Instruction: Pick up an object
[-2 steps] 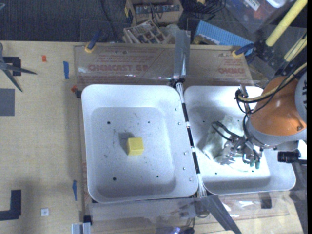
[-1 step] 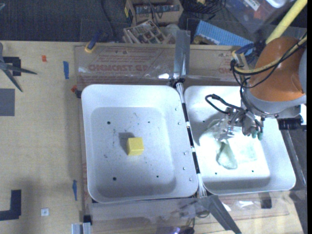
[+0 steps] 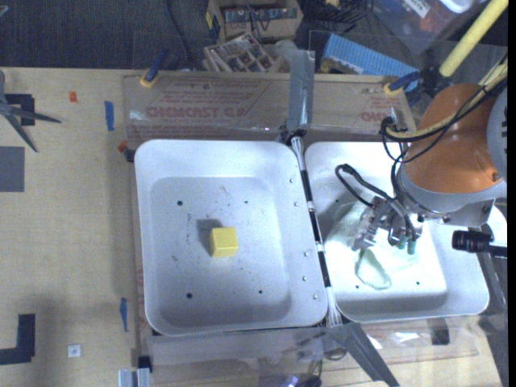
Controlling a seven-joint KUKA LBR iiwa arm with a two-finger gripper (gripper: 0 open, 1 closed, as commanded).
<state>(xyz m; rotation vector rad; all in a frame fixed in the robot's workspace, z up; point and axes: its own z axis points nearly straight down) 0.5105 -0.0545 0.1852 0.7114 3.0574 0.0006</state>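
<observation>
A small yellow cube [image 3: 223, 241] lies near the middle of the left bin [image 3: 161, 176]. My gripper [image 3: 377, 234] hangs low over the middle of the right bin [image 3: 459, 297], under the grey and orange arm [image 3: 451, 147] that reaches in from the right. Just below and left of the gripper lies a pale, see-through object [image 3: 372, 271] on the bin floor; whether the gripper touches it is not clear. A small teal piece [image 3: 411, 248] shows beside the gripper on its right. The arm hides the right bin's far right part.
A divider [image 3: 310, 224] runs between the two bins. A cardboard panel [image 3: 210, 107] stands behind them. Black cables [image 3: 355, 180] loop from the wrist over the right bin's back. The wooden bench [image 3: 56, 240] lies to the left.
</observation>
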